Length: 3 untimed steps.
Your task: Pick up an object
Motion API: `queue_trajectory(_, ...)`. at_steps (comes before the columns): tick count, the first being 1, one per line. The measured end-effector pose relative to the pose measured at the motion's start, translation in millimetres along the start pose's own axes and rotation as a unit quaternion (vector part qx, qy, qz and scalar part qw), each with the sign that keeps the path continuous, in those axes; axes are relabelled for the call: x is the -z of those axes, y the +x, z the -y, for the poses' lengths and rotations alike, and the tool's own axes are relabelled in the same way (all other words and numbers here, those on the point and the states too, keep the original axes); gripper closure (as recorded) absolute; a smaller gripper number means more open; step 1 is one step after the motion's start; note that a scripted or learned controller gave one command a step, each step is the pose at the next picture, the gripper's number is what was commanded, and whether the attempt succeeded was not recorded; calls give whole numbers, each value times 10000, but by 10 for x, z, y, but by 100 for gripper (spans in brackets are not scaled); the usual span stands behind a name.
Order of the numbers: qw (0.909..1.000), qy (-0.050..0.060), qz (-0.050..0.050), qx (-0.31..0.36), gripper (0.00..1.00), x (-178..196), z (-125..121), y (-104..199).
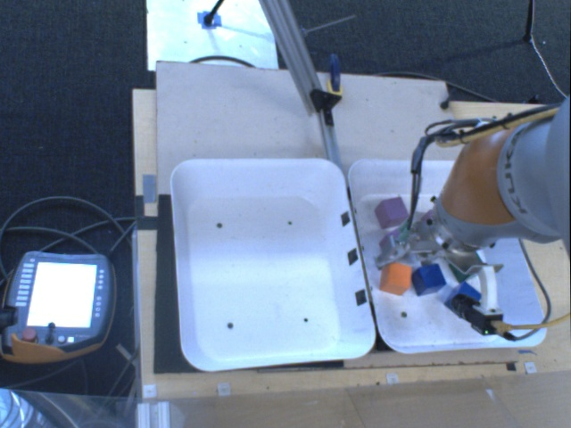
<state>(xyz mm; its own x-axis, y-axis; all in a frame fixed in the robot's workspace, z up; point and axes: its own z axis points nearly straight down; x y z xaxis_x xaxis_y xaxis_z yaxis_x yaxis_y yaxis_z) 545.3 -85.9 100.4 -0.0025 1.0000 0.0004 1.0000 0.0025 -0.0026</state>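
- From my remote station I see the arm [500,181] reaching in over the right bin [375,315], its orange band above the wrist.
- The pincer [412,250] sits low inside that bin; I cannot tell how it is set.
- An orange block [395,279] lies just below the pincer, with a blue block [429,278] just beside it to the right.
- A purple block [390,211] rests near the bin's far wall, up-left of the wrist.
- The left bin [192,266] stands beside the right one on the worktop [232,105].
- A teach pendant [55,305] lies on the floor left of the worktop.
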Motion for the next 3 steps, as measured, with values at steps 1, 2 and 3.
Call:
queue_trajectory(1,10000,-26,2,8,100,135,-11,-4)
queue_trajectory(2,10000,-50,7,11,100,772,-24,14)
queue_trajectory(3,10000,-59,9,16,100,1417,-41,40)
